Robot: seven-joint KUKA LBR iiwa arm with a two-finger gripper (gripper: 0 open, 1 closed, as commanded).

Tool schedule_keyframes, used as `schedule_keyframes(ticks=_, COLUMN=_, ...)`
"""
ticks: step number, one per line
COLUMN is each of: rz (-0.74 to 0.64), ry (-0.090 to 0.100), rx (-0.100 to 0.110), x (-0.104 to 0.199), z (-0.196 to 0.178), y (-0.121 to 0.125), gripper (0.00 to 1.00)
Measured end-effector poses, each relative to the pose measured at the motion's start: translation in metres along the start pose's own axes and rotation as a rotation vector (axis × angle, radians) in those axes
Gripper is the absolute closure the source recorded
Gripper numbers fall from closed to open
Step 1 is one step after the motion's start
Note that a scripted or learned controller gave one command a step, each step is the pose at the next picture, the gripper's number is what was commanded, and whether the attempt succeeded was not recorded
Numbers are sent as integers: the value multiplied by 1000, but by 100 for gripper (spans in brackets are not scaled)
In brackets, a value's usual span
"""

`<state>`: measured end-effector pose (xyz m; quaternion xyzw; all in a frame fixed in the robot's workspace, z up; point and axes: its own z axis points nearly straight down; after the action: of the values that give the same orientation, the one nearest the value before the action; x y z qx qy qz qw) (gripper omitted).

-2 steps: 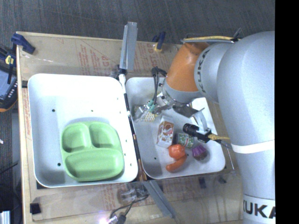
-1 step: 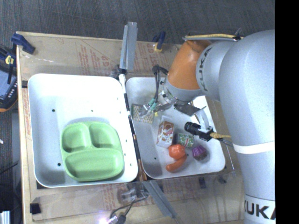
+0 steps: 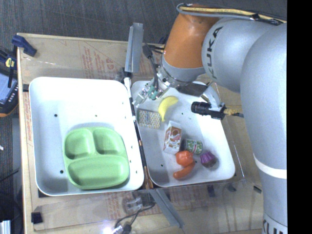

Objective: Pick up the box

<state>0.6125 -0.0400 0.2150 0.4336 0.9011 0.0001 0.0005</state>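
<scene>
White right bin (image 3: 222, 130): box (image 3: 172, 138) lying mid-bin, just below banana (image 3: 167, 106), beside patterned packet (image 3: 148, 118). Pincer (image 3: 152, 92) low at bin's upper left corner, apart from box; opening impossible to tell. Green divided tray (image 3: 96, 157) in left bin (image 3: 44, 96), lower left of frame.

Bright even light, soft shadows, sharp

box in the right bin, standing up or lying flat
Lying flat: the box shows its broad printed face upward on the right bin floor.
</scene>
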Motion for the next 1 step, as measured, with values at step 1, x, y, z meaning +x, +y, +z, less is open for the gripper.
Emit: schedule_keyframes(ticks=1, rz=-2, ry=0, rx=-1, x=0, z=-10, y=1, gripper=100)
